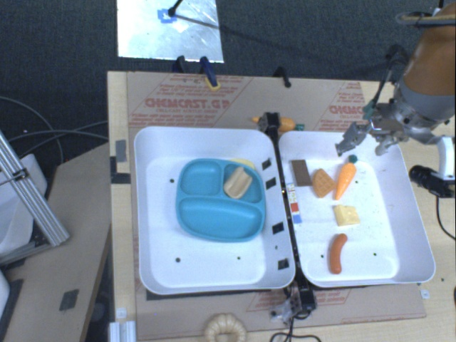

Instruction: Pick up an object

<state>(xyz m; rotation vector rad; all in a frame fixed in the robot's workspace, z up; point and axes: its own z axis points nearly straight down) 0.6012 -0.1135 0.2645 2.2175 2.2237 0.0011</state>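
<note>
A grey arm [427, 84] with an orange band, ending in metal two-finger jaws.

Two white bins [214, 276] lie side by side on the bench [185, 95].

Left bin [153, 191] is holding a divided plate [217, 209]; right bin [399, 212] is holding a carrot [345, 179] lying behind a sausage [337, 253].

From my station the scene looks evenly and brightly lit from above. The two shallow white plastic bins [214, 276] wash out slightly, and the shiny silver foil sheet [169, 20] glares. Shadows are soft and short. Detail is grainy, and the grey arm's wrist [420, 98] blurs a little.
</note>
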